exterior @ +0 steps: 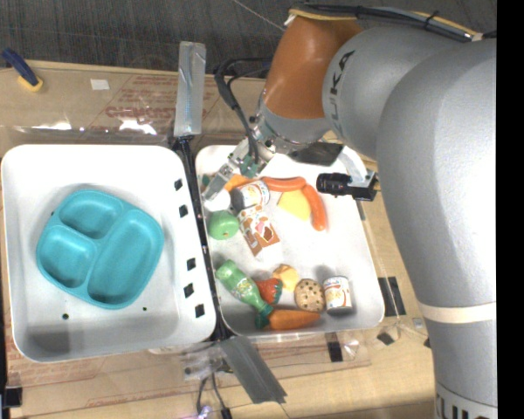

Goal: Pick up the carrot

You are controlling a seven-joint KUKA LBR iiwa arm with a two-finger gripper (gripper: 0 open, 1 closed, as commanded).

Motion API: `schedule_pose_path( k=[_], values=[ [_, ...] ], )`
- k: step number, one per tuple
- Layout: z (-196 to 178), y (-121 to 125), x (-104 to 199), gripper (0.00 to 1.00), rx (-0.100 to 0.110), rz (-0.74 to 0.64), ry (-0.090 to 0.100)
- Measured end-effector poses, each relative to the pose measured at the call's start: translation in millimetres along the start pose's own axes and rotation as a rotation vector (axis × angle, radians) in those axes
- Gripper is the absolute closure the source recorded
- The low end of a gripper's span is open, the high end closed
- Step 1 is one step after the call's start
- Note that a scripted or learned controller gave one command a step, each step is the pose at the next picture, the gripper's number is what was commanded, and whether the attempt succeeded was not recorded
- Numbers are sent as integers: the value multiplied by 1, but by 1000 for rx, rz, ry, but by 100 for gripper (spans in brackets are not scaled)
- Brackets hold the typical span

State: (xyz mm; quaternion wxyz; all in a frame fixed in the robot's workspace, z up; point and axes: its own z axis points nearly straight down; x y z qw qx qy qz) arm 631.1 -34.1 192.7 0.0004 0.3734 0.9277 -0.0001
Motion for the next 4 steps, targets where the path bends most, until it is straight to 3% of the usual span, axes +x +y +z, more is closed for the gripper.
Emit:
schedule_pose_path(
  k=[4],
  values=[
    [0,0,0,0,0,0,0]
  ],
)
